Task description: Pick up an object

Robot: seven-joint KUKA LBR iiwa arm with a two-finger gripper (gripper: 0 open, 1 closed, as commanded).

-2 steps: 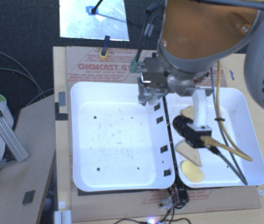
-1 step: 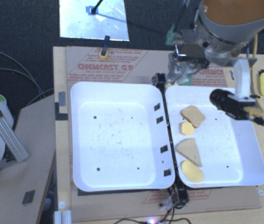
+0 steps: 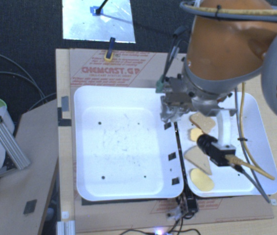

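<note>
**Arm low over the seam between the bins**

The fingers [image 3: 170,112] sit down by the inner edge of the right bin [image 3: 256,131], half hidden under the wrist, and I cannot tell their state. Just beside them in that bin lie flat tan and yellow pieces: a toast-like slice [image 3: 203,122], a wedge [image 3: 198,159] and a yellow round [image 3: 201,180]. The left bin [image 3: 87,131] lies alongside. Both rest on a cardboard-covered surface [image 3: 114,65].
</note>
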